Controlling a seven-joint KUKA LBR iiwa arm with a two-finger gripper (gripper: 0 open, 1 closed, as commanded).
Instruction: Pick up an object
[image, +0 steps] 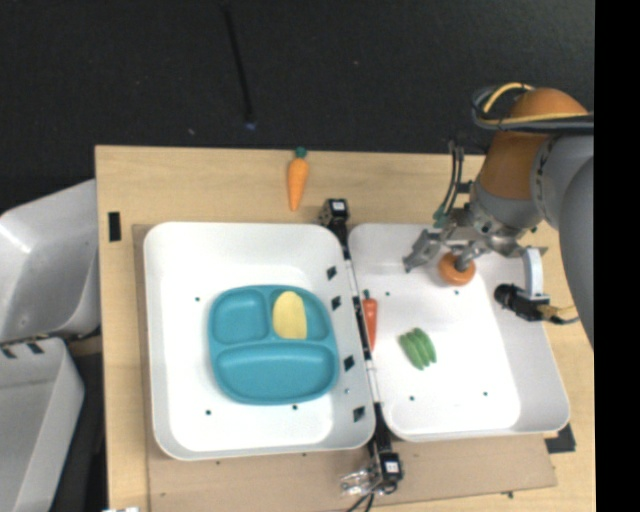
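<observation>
My gripper (447, 252) hangs low over the far part of the right bin (500, 400). A small round orange object (459, 271) lies right beneath its near side, partly covered by it; whether it is held I cannot make out. A green ridged object (418, 348) rests in the middle of the right bin, well clear of the gripper. A slim red-orange piece (369, 320) lies along that bin's left wall.
The left bin (180, 400) bears a blue sectioned tray (255, 370) with a yellow object (289, 315) in its upper right compartment. A toy carrot (297, 180) lies on the wooden bench behind the bins. The arm's orange band (515, 160) rises at the right.
</observation>
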